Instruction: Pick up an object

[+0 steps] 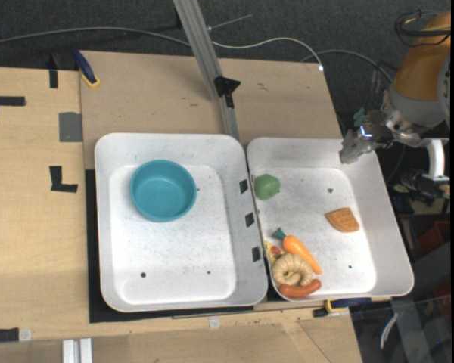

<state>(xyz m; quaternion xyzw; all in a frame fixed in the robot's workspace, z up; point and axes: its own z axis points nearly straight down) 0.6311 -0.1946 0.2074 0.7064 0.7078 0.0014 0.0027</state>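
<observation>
The right bin [363, 174] holds a green round fruit [267, 187] near its left wall, an orange-brown bread piece [343, 220] toward the right, and an orange carrot [300, 252], a beige pretzel-like piece [290, 267] and a red sausage [297, 287] at its front left. My gripper [353, 147] hangs over the bin's far right corner, apart from all of them, with nothing seen between its fingers.
The left bin [174, 278] holds a blue bowl [163, 190]. A grey metal pole [204, 51] slants from the top down to the gap between the bins. Cables run across the dark floor behind the bench.
</observation>
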